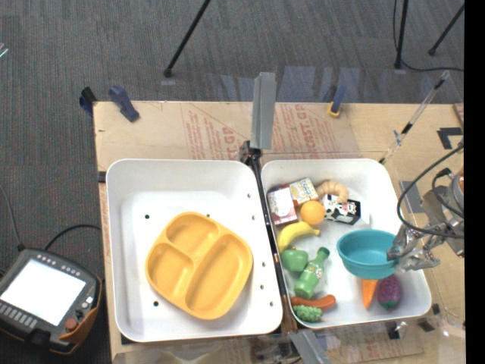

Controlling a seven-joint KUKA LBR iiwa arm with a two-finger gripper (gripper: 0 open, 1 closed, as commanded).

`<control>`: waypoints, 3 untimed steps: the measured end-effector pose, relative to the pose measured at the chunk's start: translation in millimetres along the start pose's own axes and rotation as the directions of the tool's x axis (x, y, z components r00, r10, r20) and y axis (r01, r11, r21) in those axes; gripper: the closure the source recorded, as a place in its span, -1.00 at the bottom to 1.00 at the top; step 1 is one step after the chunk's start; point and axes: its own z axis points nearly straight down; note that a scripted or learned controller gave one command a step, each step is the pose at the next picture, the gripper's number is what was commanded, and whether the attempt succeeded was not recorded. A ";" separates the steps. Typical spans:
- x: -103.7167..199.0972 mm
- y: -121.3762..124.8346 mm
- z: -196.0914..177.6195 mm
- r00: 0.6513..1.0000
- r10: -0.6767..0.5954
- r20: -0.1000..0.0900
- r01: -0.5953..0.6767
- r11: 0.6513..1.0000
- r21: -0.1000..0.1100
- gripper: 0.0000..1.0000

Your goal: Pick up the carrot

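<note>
— White walls all round; how much free floor is left?

— Left bin (121,203) carries a yellow divided plate (199,264), with bare floor around it. Right bin (379,174) is crowded: banana (295,236), green bottle (311,274), teal bowl (367,252).

— And the carrot (367,292)?

— Orange, tapered, tip toward the front wall, lying just below the bowl and beside a purple fruit (389,292) (close to the front right corner).

— Gripper (410,250)?

— At the bowl's right rim, over the bin's right edge. Whether its jaws are parted, I cannot tell.
</note>
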 end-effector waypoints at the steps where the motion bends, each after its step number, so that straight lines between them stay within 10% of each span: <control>1: -15.6 -7.4 -154.6 0.991 -0.132 0.017 0.131 0.991 0.022 1.00; 2: -8.4 -4.6 -141.7 0.815 -0.580 0.003 0.580 0.815 0.011 1.00; 3: 0.2 11.3 -40.7 0.603 -0.798 0.000 0.798 0.603 0.006 1.00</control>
